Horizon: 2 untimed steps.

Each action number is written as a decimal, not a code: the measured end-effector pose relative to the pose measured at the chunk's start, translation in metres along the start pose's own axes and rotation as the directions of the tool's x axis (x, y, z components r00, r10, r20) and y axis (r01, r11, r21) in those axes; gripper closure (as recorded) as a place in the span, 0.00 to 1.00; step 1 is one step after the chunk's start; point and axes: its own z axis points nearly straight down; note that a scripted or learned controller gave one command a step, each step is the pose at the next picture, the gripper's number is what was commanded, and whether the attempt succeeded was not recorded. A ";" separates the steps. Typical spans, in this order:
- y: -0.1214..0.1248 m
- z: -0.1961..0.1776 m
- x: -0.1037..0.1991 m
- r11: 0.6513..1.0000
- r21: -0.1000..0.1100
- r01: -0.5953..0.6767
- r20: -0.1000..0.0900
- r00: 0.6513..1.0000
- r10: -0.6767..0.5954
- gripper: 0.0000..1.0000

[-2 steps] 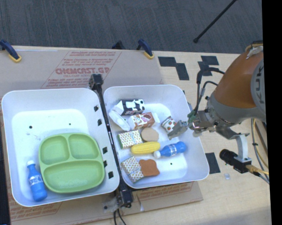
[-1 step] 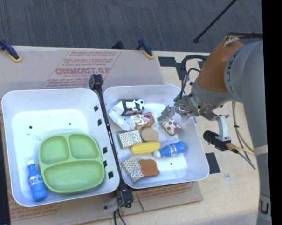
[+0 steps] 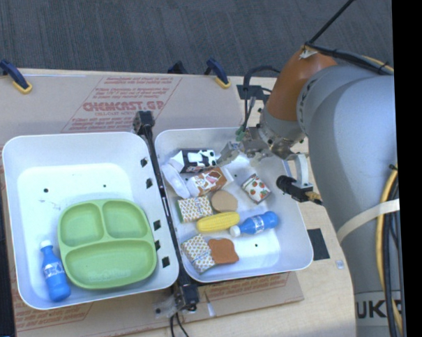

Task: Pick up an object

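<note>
grey and very big, the arm [image 3: 357, 158] fills the right side, closest to the camera, with an orange band [image 3: 291, 84] above the wrist. its claw [image 3: 239, 148] is low in the right bin [image 3: 298, 248], near the back wall; i cannot tell if it is open or closed, or if something is inside it.

just beside the claw, on its left, lies a black and white packet [image 3: 199, 158], and next to that a white crumpled thing [image 3: 175, 178] near the bin's left wall. under the claw i see a brown and white wrapper [image 3: 210, 180] and a small can with red pattern [image 3: 255, 189]. more to the front are a round brown cookie [image 3: 223, 201], a checkered packet [image 3: 194, 208], a yellow corn cob [image 3: 217, 222] and a blue bottle [image 3: 257, 224] lying on its side. near the front wall a second checkered packet [image 3: 196, 251] touches a toast slice [image 3: 222, 251].

the left bin [image 3: 22, 158] holds a green divided plate [image 3: 106, 243] and a second blue bottle [image 3: 53, 270] just beside the plate. both bins stand on cardboard [image 3: 124, 98] on the counter [image 3: 328, 292].
</note>
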 end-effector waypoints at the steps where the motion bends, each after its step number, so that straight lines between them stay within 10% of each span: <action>1: 0.001 -0.012 0.000 1.000 -0.002 0.006 0.001 1.000 -0.006 1.00; 2: 0.001 -0.012 0.001 1.000 -0.001 0.007 0.001 1.000 -0.007 0.00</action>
